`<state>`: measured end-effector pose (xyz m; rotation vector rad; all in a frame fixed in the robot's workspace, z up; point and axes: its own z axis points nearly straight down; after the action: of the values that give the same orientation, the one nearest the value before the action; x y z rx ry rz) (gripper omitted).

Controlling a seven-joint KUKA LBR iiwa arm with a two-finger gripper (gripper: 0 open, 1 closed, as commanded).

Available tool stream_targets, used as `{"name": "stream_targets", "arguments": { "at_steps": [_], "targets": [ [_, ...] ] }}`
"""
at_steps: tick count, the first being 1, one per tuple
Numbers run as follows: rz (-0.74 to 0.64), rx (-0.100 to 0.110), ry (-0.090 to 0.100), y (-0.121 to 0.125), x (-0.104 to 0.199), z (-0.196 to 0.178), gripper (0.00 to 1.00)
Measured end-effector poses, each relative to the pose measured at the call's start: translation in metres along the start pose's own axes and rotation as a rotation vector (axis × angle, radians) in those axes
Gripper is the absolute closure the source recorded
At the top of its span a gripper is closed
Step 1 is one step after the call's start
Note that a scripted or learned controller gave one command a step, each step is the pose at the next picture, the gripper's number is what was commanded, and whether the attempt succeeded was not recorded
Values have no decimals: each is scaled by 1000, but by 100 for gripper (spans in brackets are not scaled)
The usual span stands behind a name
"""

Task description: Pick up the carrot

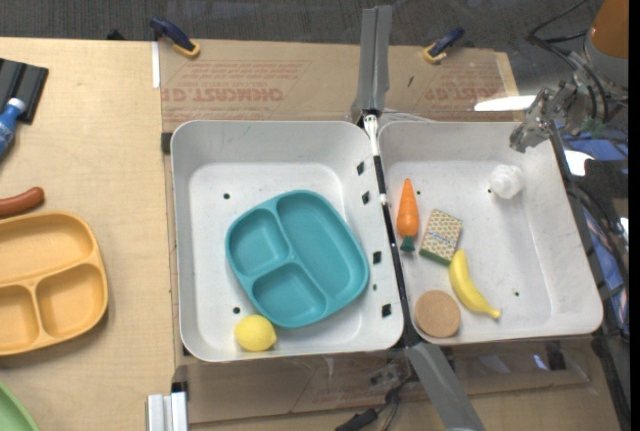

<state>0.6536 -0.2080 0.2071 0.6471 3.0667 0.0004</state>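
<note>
1. Broadly, the bench (90, 99) carries two shallow white bins side by side: the left bin (200, 219) and the right bin (540, 249), their inner walls touching along a clipped seam.
2. A teal three-compartment plate (295, 259) lies tilted in the middle of the left bin, with a yellow lemon (255, 333) just beside its lower left edge.
3. On the bench left of the bins sits an orange divided tray (45, 284), cut off by the frame's left edge; a sausage-like brown piece (20, 202) above it is also cut off.
4. The arm's gripper (545, 119) hangs over the right bin's upper right rim, well apart from the carrot. It is a blurred tangle of grey metal and cable, and whether the fingers are parted or closed cannot be made out; nothing is seen between them.
5. A banana (470, 286) lies in the right bin's lower middle, with a round tan disc (437, 313), perhaps a cookie, touching or nearly touching its lower left.
6. The carrot (406, 208) lies in the right bin close against its left wall. Its long axis runs nearly straight up and down the view; the narrow tip points to the far rim, and the thick end with a dark green stub points toward the near rim.
7. A small patterned box (441, 236) sits just right of the carrot's thick end.
8. A small white lump (506, 182) near the upper right is too pale to identify.
</note>
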Motion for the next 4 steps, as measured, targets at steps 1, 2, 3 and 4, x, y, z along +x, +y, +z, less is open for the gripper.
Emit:
{"name": "stream_targets", "arguments": {
  "at_steps": [1, 2, 3, 4],
  "targets": [
    [-332, -1, 4, -29, 30, 92, 100],
    [-850, -2, 1, -49, 86, -43, 100],
    [-1569, -7, 1, -25, 26, -62, 100],
    [-1950, -11, 3, 1, 95, 31, 100]
  ]
}}
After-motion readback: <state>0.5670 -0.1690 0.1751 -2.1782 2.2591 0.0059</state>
